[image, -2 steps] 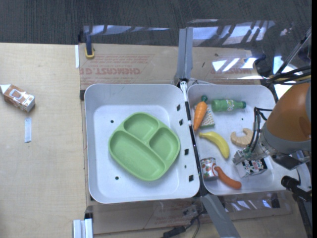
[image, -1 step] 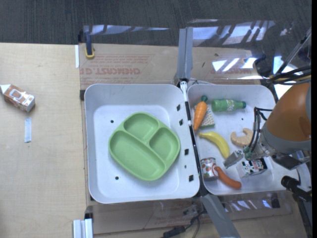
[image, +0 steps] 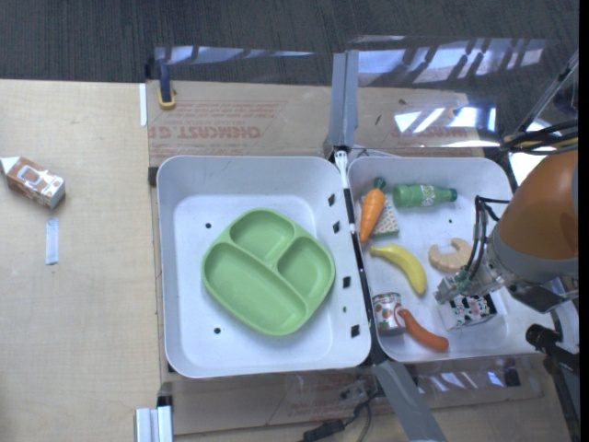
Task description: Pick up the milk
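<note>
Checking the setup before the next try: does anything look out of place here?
Yes. A small orange and white carton lies tipped on the bench far left, outside both bins. The other items sit in the right bin or, like the green plate, in the left bin.

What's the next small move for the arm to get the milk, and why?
Probably ease the claw straight down onto the milk carton. The claw sits at the carton's upper-left edge in the right bin, and the sausage lies apart from it, so there seems room.

Sausage (image: 421, 331), croissant (image: 450, 255) seemingly crowding milk (image: 470, 309)
</note>
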Available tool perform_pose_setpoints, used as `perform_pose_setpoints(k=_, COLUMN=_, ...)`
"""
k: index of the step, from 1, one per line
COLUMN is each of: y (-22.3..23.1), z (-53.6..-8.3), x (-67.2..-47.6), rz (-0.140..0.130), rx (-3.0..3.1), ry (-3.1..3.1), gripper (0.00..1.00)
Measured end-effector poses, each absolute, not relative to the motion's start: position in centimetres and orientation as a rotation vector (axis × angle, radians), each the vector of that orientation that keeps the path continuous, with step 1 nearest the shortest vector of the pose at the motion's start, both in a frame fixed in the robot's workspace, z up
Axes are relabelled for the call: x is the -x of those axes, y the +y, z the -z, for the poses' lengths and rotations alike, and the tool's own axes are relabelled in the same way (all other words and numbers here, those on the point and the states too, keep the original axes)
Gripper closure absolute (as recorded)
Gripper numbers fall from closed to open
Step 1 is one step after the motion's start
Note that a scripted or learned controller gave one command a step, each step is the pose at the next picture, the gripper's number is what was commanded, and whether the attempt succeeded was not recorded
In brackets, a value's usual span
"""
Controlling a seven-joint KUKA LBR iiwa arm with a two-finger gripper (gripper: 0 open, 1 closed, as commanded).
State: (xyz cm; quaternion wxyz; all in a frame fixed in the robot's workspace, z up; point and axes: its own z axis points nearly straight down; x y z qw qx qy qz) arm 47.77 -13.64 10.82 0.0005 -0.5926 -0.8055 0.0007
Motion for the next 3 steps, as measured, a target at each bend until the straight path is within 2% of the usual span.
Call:
perform_pose_setpoints(k=1, y=-9.1, z=-19.1, x=-50.2, rz=-0.002, rx=1.901, ry=-2.502, gripper=1.0)
perform_pose_setpoints(k=2, y=-14.4, z=-9.4, x=-47.7, rz=-0.002, rx=1.698, ry=-2.641, gripper=1.0)
perform_pose_setpoints(k=3, y=-18.8, z=-9.2, x=-58.7, rz=-0.002, rx=1.853, ry=-2.539, gripper=1.0)
